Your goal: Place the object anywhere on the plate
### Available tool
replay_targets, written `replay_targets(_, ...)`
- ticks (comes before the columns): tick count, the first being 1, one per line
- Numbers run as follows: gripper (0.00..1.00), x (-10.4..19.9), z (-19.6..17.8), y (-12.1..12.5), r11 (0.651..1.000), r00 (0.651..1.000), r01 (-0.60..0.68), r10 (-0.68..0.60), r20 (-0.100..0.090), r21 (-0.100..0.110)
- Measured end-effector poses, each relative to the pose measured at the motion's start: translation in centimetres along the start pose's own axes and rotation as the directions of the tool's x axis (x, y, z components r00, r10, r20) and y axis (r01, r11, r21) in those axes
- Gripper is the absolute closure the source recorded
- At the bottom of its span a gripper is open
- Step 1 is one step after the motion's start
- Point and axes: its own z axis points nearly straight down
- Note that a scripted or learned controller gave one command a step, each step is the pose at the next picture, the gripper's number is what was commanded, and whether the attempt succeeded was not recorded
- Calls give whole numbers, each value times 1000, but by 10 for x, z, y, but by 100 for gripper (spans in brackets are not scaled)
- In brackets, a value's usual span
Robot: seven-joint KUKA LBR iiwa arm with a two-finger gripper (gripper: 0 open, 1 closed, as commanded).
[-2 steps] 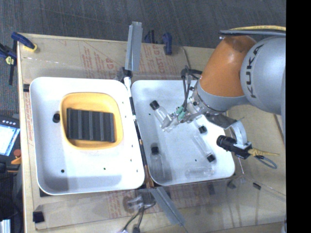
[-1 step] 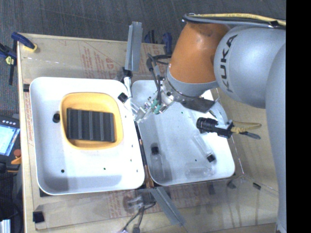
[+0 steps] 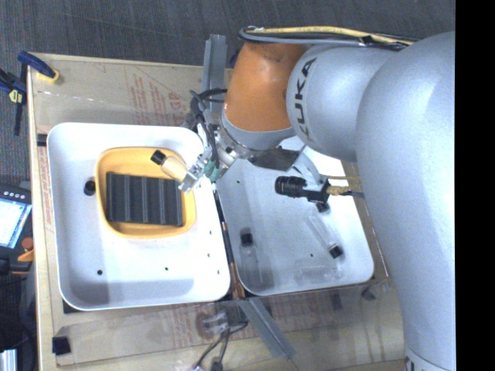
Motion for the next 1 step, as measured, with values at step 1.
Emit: replay_targets(1, 0, 0, 0, 0, 1000, 1000, -1, 1, 0, -1)
